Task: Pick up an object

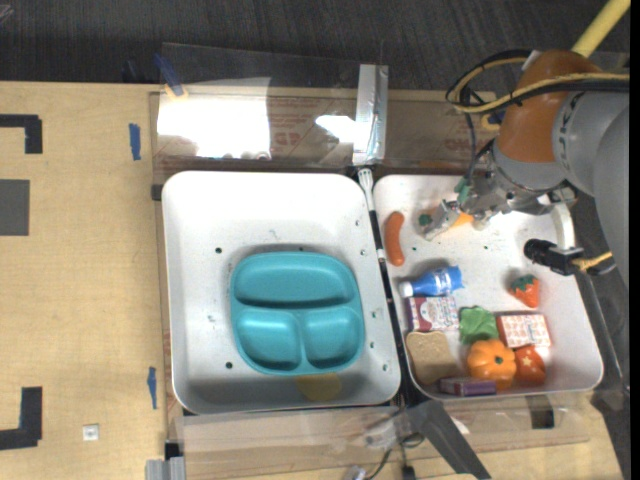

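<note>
At 12 o'clock of the right bin, end effector sits low over a small orange piece; can't tell if it's gripping. Hot dog just at its 9 o'clock. Blue bottle, pumpkin, strawberry toward 6 o'clock. Left bin w/ teal tray at 9.

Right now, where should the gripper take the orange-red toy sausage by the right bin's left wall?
Probably from straight above, at the middle of the orange-red toy sausage: it lies flat, long axis along the wall, so the fingers close across its narrow width.
</note>
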Tool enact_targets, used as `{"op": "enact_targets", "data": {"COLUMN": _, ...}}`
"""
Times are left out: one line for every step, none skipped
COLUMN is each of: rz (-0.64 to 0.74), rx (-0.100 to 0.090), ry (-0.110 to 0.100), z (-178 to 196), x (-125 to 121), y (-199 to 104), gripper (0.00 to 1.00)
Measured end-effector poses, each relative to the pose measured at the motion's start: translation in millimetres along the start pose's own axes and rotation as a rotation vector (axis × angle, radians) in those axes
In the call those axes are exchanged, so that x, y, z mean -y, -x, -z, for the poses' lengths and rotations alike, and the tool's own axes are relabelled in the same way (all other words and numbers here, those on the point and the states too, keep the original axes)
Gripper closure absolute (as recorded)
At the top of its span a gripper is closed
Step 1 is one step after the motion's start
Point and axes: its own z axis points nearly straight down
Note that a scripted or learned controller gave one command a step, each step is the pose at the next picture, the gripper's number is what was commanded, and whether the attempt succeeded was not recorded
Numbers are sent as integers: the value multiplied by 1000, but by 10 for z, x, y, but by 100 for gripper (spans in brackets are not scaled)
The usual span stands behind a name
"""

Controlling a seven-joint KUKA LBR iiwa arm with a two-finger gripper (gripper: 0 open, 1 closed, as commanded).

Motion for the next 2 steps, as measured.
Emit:
{"op": "enact_targets", "data": {"rz": 0, "rx": -6, "ry": -12, "z": 69, "x": 30, "y": -11, "gripper": 100}}
{"op": "enact_targets", "data": {"rz": 0, "rx": -4, "ry": -8, "z": 78, "x": 20, "y": -8, "gripper": 0}}
